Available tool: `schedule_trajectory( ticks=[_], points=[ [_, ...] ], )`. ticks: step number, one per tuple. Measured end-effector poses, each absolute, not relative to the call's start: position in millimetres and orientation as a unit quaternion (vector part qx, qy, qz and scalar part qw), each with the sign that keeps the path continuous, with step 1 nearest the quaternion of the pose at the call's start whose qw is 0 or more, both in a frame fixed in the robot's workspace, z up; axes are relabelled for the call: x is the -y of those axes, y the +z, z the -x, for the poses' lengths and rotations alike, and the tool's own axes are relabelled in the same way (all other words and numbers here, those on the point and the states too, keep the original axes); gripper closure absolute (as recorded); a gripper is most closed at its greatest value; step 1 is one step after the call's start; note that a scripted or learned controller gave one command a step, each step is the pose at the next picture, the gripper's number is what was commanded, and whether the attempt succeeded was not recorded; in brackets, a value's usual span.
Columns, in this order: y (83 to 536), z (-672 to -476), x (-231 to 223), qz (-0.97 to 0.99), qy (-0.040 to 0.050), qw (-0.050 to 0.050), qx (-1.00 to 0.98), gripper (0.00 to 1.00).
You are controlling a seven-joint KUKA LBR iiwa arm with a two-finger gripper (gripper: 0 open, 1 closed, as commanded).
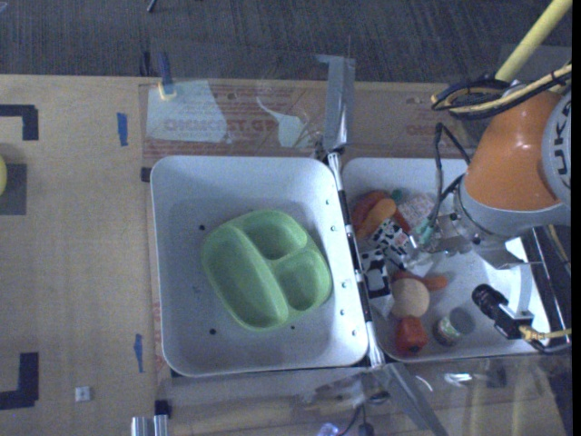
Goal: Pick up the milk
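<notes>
While the arm hangs low over the right bin (508, 348), you can't call the pick done: the milk (388, 237), a small black-and-white cow-pattern carton, lies near that bin's left wall, w/ the end effector (427, 243) just beside it. Can't tell if it's open or closed, or touching the carton. Grasp and lift are left, as far as this shows. Clutter crowds it: orange piece (373, 213) behind, tan ball (410, 296) and red item (409, 335) in front. Left bin (177, 198) holds a green divided plate (266, 268).
</notes>
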State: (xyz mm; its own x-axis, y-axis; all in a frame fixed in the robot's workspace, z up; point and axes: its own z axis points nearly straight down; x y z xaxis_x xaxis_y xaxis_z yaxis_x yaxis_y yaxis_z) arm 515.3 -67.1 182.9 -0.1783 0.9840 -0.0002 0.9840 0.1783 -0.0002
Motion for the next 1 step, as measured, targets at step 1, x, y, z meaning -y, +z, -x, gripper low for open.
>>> schedule_trajectory(
  ticks=[1],
  points=[
    [200.0, -500.1, 23.9, -0.642, -0.0007, -0.001, -0.767, 1.00]
  ],
)
